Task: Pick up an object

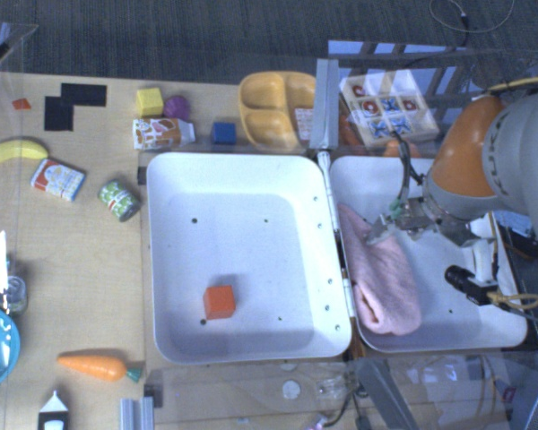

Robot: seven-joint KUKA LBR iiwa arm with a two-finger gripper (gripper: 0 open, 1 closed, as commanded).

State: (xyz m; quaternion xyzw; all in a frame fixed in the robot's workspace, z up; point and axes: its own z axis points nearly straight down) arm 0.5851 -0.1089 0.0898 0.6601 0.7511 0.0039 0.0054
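1. While the arm (484,164) reaches over the right bin (448,325), its gripper (383,230) sits low at the upper end of the pink cloth (386,280), which lies along that bin's left wall.
2. I cannot tell whether the fingers are apart, together or clamped on the cloth; they are too small and dark against the fabric, so no hold can be claimed.
3. Relative to the pink cloth, the only other loose thing in a bin is the orange block (220,302), well apart to its left, on the floor of the left bin (233,173).
4. Judged from this, the step in hand is the grasp attempt on the cloth's top edge, with lifting not yet done.
5. Next, the move calls for a firm pinch on a fold of fabric, then a straight rise high enough that the limp cloth clears the bin wall.
6. Soft cloth may slip or drag.
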